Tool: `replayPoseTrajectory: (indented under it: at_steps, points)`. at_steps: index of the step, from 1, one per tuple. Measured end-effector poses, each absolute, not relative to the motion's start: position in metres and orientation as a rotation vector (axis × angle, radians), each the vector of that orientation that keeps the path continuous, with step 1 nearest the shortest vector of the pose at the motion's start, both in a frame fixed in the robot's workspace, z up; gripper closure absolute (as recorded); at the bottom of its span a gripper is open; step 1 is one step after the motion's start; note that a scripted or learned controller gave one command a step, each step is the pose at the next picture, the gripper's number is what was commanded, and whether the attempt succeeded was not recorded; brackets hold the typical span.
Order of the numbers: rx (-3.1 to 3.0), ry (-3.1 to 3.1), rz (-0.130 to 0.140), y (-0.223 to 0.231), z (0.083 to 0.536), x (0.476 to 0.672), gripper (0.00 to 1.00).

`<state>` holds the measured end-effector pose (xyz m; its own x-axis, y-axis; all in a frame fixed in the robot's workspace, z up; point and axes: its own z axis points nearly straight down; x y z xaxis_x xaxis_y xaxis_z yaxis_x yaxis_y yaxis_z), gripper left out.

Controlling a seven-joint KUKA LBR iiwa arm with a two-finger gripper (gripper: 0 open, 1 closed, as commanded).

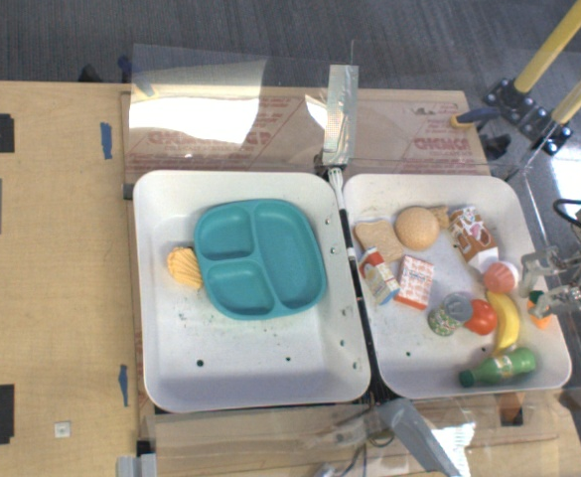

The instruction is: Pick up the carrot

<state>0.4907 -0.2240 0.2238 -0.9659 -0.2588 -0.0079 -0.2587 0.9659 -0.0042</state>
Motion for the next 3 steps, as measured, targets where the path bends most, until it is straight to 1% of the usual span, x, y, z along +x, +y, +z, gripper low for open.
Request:
replayPoseTrajectory:
  at_steps: [1, 2, 3]
  points:
    - [-0.887, 3.005, -0.004, -0.223, 0.233, 0.501, 1.00]
    - [-1.504, 2.749, -0.003, -0.160, 0.251, 0.514, 1.00]
    - [-1.970, 2.441, -0.006, -0.225, 0.260, 0.480, 1.00]
